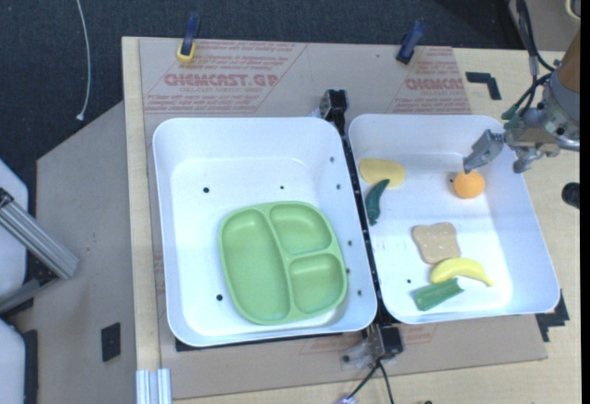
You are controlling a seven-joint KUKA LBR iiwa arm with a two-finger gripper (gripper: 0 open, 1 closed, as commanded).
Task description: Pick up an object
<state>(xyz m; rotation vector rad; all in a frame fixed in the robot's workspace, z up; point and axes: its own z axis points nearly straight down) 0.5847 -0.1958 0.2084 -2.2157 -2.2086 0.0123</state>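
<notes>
My gripper point(498, 162) hangs over the far right part of the right bin point(535, 236). Its two fingers are spread open and nothing is between them. An orange ball point(468, 184) lies on the bin floor just below and left of the left fingertip point(476, 161). Further objects lie in the same bin: a pale yellow piece point(383, 172), a dark green piece point(376, 201) by the left wall, a tan slice of toast point(435, 242), a yellow banana point(462, 271) and a green piece point(437, 294) near the front.
The left bin point(184, 208) holds a light green divided plate point(281, 259). Black clips point(334, 103) join the bins at the back and front. Blue clamps point(410, 41) hold the cardboard bench cover at its far edge.
</notes>
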